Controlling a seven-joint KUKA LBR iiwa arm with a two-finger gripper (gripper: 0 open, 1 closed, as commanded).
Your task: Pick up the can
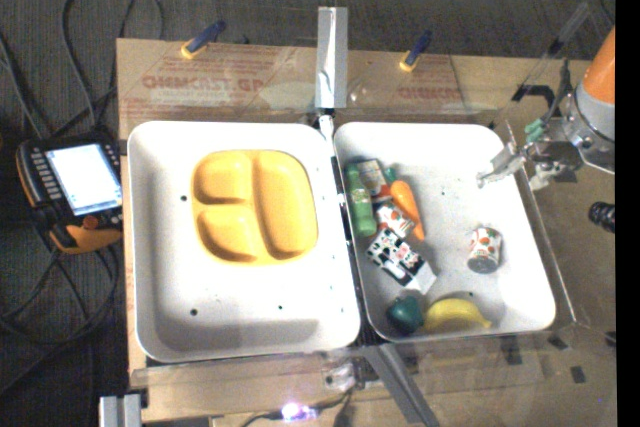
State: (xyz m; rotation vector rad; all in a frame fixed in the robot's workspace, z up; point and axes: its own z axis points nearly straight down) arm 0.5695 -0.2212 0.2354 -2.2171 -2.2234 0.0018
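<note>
We see the gripper (510, 165) hanging at the upper right corner of the right bin (455, 140), reaching in from the arm (600, 95) with its orange band, and its fingers look spread apart with nothing between them. Below it and a little to the left, well apart from it, the can (485, 249) lies on the floor of the same bin, white with red marks, its open end turned toward the bin's near edge. Further left we find a carrot (406, 205), a green packet (358, 198) and a black-and-white patterned box (396, 256) clustered by the bin's left wall. Near the front edge a banana (455, 315) lies just beside a dark green round thing (404, 314). In the left bin (160, 295) rests a yellow divided tray (255, 205).
</note>
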